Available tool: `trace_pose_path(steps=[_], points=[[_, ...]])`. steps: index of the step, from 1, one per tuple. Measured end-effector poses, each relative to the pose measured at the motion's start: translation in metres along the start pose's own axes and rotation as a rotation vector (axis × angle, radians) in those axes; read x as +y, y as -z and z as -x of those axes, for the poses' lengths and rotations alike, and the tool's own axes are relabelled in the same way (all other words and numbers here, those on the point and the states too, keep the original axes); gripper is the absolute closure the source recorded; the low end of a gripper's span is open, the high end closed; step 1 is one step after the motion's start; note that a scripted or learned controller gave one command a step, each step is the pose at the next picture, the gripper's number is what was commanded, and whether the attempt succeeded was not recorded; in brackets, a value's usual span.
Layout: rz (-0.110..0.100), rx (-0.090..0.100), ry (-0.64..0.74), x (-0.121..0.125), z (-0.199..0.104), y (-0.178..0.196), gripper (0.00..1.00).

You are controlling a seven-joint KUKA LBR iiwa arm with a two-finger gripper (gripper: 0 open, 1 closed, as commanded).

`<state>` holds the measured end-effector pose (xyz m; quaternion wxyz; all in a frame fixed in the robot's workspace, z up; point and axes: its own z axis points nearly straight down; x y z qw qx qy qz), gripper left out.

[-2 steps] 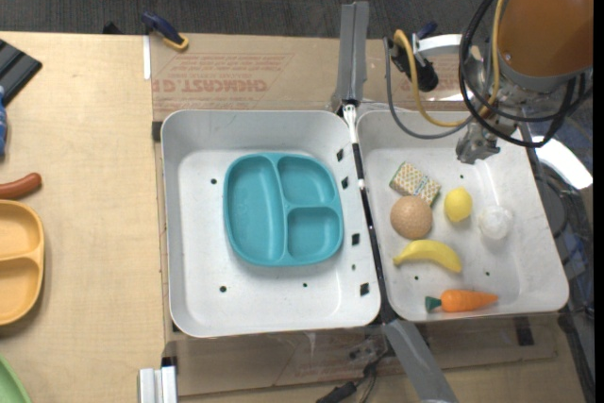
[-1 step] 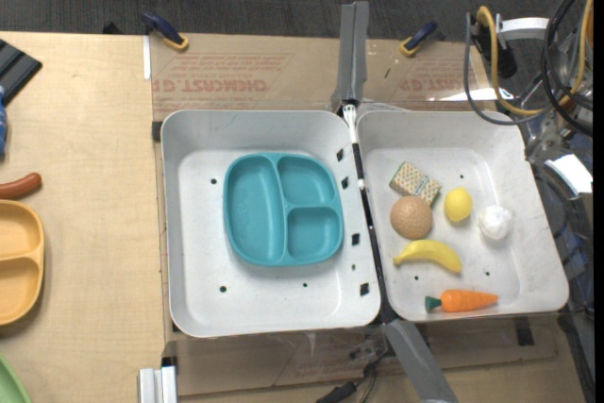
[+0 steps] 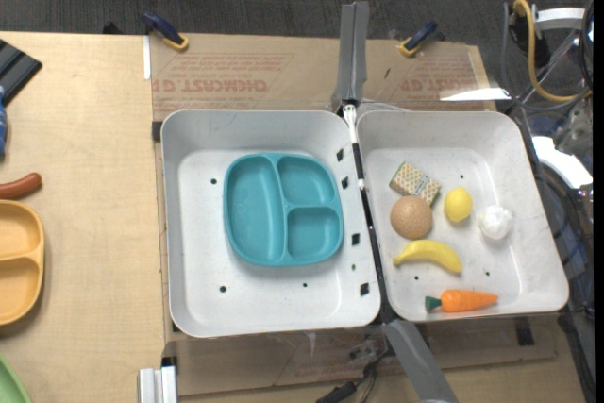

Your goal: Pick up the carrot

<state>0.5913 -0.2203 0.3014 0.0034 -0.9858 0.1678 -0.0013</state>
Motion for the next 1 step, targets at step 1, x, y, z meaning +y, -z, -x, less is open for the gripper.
trace_pose_path(steps=[1], points=[[0.001,-0.007,0.010,-0.0788,0.0067,-0.0515,1.00]])
